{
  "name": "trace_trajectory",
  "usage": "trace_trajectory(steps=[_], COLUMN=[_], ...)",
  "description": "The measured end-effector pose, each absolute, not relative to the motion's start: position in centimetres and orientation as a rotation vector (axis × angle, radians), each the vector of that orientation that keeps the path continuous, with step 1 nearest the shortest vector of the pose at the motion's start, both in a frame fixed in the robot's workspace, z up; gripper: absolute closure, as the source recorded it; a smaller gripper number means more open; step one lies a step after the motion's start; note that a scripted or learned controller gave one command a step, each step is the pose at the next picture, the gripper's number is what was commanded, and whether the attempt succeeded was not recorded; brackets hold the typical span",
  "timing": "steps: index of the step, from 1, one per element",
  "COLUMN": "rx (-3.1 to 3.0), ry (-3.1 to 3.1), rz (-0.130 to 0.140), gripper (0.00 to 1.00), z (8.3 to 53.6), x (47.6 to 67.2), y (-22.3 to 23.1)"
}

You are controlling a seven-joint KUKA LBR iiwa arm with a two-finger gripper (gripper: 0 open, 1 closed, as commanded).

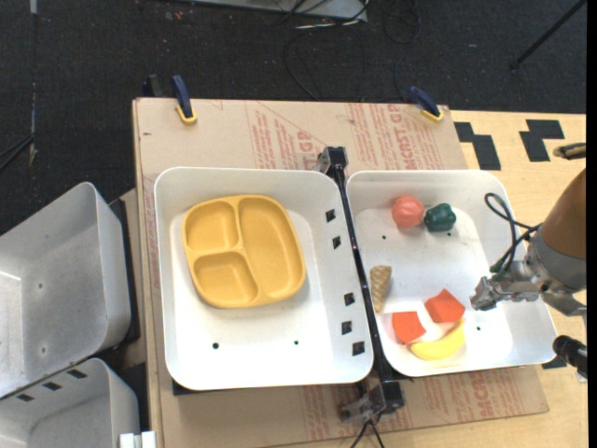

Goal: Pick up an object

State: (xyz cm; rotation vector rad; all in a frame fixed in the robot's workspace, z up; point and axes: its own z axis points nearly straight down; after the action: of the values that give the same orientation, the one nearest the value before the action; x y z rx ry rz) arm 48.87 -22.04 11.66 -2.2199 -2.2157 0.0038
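The right bin (494, 250) holds a pink ball (407, 211) and a dark green object (439, 217) at its far side. A tan cone (381, 284) lies by the bin's left wall. Near the front sit two orange-red blocks (445, 306) (408, 327) and a yellow banana (440, 345). My gripper (483, 296) reaches in from the right and hangs low over the bin floor, just right of the upper orange-red block. I see nothing held in it.
The left bin (177, 278) carries a yellow divided plate (244, 250). A black divider (353, 278) runs between the bins. Grey containers (56, 287) stand off the bench to the left. A cable (499, 215) loops along the right bin's far right edge.
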Motion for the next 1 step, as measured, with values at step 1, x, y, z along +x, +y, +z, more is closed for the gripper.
trace_trajectory(steps=[1], rx=[-2.222], ry=[-2.218], rz=[0.001], gripper=[0.0], z=[9.09], x=[48.87], y=[-21.97])
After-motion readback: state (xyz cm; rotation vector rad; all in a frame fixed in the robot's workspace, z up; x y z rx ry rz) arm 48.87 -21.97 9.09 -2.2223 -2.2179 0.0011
